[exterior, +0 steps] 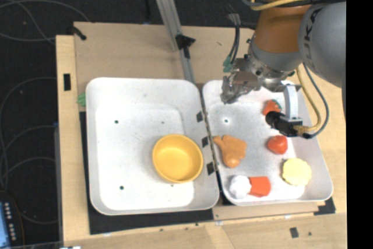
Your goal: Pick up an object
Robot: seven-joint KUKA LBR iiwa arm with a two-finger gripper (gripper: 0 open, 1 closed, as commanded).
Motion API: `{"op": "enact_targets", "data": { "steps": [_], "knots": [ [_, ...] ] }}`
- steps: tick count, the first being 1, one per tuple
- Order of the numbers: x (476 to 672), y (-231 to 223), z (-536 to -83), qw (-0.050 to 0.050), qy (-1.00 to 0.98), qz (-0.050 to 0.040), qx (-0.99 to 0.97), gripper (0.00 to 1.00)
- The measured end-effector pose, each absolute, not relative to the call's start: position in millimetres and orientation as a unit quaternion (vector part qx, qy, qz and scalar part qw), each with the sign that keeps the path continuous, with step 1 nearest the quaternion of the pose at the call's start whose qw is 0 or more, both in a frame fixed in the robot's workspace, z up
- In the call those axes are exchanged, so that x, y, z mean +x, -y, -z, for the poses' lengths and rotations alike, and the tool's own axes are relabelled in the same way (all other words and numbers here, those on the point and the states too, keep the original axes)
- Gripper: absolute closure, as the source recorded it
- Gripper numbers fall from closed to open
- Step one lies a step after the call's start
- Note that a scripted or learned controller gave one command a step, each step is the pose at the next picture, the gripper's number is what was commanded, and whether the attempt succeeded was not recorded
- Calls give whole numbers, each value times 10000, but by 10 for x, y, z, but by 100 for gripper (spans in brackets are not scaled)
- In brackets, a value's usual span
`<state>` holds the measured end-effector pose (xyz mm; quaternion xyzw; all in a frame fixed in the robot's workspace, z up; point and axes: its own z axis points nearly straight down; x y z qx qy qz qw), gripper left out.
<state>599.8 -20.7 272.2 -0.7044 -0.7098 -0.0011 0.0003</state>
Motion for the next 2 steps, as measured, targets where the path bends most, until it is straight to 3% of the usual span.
{"op": "enact_targets", "data": {
  "steps": [2],
  "knots": [
    [5666,-588,-2550,-1,7080,0,-7062,100]
  ]
}}
